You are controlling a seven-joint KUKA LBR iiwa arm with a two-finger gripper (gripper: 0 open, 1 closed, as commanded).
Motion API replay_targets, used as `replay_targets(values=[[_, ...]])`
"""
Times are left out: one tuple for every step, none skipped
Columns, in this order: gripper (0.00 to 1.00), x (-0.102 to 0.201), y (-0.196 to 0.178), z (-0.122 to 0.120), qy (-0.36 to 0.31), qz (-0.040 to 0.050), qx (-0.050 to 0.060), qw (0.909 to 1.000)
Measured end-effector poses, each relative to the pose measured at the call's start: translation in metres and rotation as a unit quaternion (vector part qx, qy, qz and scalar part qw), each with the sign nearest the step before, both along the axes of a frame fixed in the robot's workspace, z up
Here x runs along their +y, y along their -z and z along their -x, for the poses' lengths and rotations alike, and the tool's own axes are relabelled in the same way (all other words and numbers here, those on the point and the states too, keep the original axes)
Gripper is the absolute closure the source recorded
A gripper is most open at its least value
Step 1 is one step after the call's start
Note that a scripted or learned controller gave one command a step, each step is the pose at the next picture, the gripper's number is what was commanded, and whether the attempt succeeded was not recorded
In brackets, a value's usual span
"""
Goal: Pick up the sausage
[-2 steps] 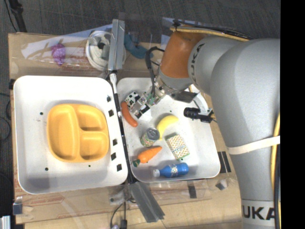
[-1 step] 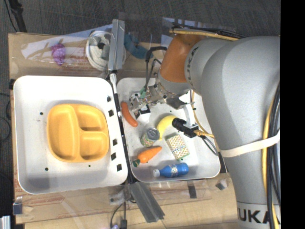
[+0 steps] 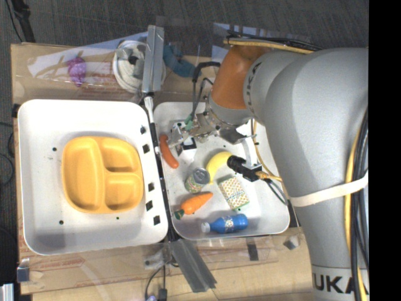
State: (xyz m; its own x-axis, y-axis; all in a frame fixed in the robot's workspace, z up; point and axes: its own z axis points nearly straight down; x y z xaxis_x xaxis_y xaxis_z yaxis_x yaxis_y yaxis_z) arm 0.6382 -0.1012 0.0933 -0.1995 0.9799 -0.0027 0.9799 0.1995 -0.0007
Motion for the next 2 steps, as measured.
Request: replay_targets(values=[[1.00,0.002,-0.010,0.000,-0.003,-0.0013,0.001,1.0000],[1.00,0.001,-0.004,-0.016,-0.282,-0.0014,0.007,0.9595]])
